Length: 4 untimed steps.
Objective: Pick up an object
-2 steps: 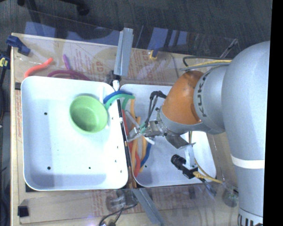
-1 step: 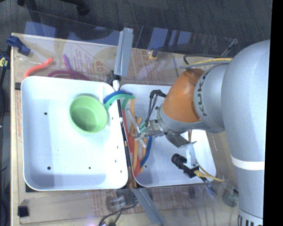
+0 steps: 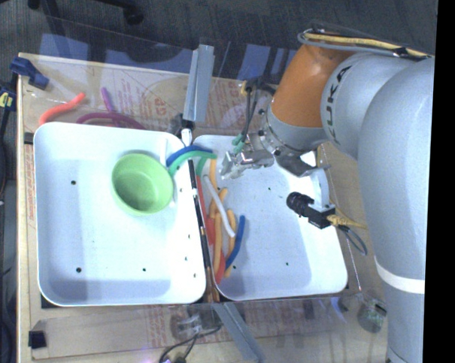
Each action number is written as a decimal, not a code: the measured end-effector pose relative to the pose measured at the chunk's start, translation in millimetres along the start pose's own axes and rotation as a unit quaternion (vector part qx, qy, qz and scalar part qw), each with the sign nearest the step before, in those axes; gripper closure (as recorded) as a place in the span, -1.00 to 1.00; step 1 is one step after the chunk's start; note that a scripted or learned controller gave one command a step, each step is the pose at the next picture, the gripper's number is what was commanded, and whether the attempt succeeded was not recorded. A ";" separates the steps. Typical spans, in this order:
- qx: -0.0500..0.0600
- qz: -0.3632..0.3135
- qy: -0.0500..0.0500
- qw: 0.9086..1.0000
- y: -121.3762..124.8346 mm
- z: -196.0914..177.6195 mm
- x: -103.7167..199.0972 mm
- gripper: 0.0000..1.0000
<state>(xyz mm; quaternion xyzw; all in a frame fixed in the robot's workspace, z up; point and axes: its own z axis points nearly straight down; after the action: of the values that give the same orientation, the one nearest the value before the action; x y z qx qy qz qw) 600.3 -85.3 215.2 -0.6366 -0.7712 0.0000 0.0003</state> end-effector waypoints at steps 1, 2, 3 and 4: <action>0.000 0.000 0.000 1.000 -0.1 0.3 0.2 -1.00; 0.001 -0.084 0.000 0.996 -10.1 99.9 -31.7 -1.00; -0.009 -0.064 -0.013 0.998 -83.1 115.6 -18.2 -1.00; 0.010 0.067 -0.003 0.998 -38.0 122.0 -26.3 -1.00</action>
<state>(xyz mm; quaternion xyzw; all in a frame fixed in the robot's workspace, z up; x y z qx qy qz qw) 567.8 -118.3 93.3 -0.6865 -0.7270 0.0100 0.0043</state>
